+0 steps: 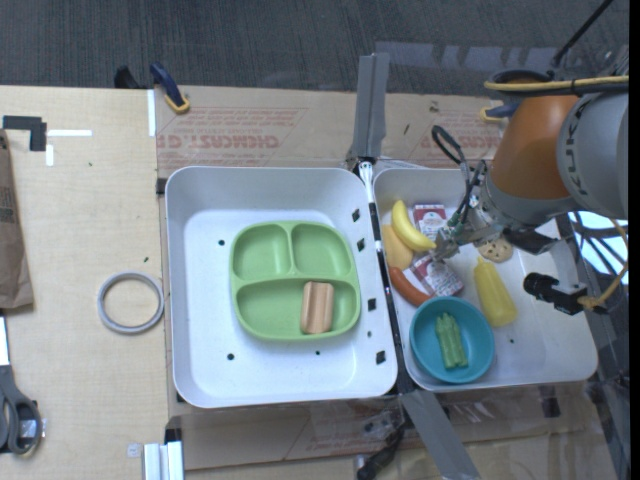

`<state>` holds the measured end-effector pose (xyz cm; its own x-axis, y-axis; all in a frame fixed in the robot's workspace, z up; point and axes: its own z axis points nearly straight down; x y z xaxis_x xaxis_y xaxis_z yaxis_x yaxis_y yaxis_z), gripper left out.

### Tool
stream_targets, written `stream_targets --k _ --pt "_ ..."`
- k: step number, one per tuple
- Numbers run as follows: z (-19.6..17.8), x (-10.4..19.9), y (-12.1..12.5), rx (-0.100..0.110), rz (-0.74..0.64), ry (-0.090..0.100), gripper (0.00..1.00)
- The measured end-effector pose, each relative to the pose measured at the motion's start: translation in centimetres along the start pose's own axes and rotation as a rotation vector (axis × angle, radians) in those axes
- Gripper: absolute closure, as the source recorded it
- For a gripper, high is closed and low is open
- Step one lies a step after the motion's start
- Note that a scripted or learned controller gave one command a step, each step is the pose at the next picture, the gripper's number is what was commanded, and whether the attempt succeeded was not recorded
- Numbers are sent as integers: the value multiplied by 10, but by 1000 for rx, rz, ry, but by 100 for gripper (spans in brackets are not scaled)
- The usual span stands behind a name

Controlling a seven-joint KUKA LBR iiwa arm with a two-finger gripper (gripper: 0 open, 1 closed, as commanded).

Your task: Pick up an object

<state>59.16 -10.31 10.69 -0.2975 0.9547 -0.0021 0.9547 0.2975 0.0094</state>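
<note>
My gripper (449, 245) hangs low over the middle of the right bin (560, 363), just above a red and white packet (441, 274). Around it lie a banana (408, 226), an orange piece (394, 249), a red sausage (408, 286), a yellow corn cob (494, 291) and a round cookie (493, 250). A second red and white packet (430, 212) sits behind the banana. A blue bowl (474, 352) at the bin's front holds a green vegetable (451, 339). In the left bin (190, 298), a green divided plate (290, 258) carries a hot dog (317, 307).
The grey arm with its orange band (530, 148) fills the right bin's far right side, with cables and a black fitting (545, 288) beside it. On the bench to the left lie a tape ring (131, 301), a blue clamp (170, 86) and scissors (15, 423).
</note>
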Motion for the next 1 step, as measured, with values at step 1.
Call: stream_targets --k 1 --pt "1 0 0 2 -1 1 0"
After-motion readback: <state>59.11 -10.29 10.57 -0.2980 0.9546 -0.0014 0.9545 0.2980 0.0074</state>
